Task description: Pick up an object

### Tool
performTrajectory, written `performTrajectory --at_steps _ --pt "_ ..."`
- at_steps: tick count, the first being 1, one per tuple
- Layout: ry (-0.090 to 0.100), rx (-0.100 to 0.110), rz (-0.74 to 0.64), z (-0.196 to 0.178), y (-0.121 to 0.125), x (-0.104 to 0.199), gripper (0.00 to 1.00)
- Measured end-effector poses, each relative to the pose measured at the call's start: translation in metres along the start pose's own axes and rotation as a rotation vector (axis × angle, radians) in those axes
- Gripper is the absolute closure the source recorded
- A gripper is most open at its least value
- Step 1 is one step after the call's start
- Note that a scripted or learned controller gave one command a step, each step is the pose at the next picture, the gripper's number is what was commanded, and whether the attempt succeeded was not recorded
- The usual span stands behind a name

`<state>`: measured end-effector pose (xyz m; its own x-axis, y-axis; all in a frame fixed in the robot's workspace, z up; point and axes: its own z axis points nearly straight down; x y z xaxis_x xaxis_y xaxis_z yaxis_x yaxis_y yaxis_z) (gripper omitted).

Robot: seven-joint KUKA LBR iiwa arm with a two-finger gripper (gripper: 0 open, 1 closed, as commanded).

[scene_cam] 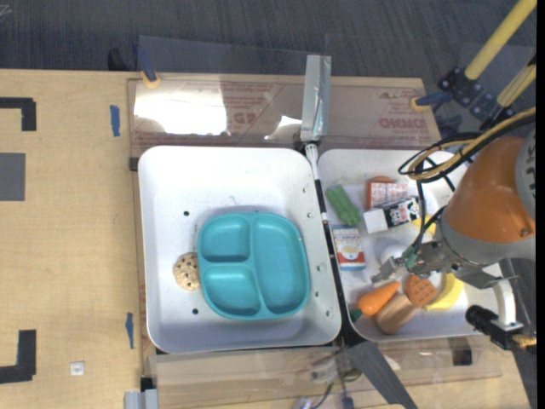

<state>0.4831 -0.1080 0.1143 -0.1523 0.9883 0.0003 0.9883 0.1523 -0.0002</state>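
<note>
My gripper (409, 267) hangs low over the front of the right bin (443, 335), under the arm's orange band (494, 203). Just below it lie a round orange-brown biscuit (419, 290), a carrot (377, 299), a tan cylinder (396, 315) and a yellow piece (449, 293). Further back in that bin are a green pod (343, 204), a small white carton (349, 248), a red and white box (387, 194) and a black and white block (398, 216). Nothing is visibly lifted off the bin floor.
The left bin (170, 186) holds a teal divided plate (253, 264) with a speckled cookie (186, 271) at its left side. A ridge (324, 228) separates the two bins. Cables (434, 164) loop above the right bin's back edge.
</note>
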Motion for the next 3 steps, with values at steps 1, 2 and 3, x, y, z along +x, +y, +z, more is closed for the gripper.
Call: performTrajectory --at_steps 1,2,3 --pt "-0.002 -0.002 0.138 0.015 0.048 0.004 0.0" --pt "0.009 0.033 0.016 0.03 0.134 -0.023 0.0" --pt "0.002 0.011 0.295 0.029 0.136 -0.052 0.0"
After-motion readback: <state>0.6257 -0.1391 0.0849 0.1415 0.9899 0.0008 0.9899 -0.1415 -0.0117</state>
